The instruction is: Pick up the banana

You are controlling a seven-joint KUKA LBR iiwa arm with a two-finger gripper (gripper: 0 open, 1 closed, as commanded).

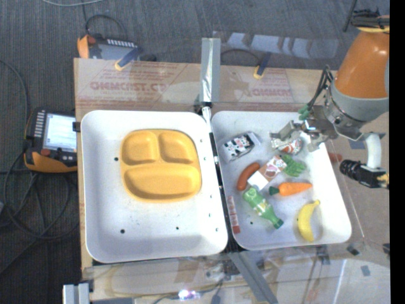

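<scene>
So the gripper is hovering up near the back edge of the right bin, over toward its right side, and honestly I can't tell its state from this angle, it's just a tangle of metal parts with a small red-and-white item right under it. Nothing looks to be held as far as I can make out. Just in front of that there's a green leafy thing, a little carton and a white block, with a sausage on their left and a carrot a bit closer to the front. A black-and-white box lies toward the back left of the bin, and a green bottle lies front and centre. The banana is down in the front right corner, lying flat, near the carrot but not touching it, well apart from the gripper. It looks like a toy one, so my guess is light, stiff, smooth plastic and a bit slippery. I'd pinch it across the middle of the curve, where it's thickest, jaws across the narrow width, since the tapered ends would probably squirt out. The left bin just has a yellow tray in it.
</scene>
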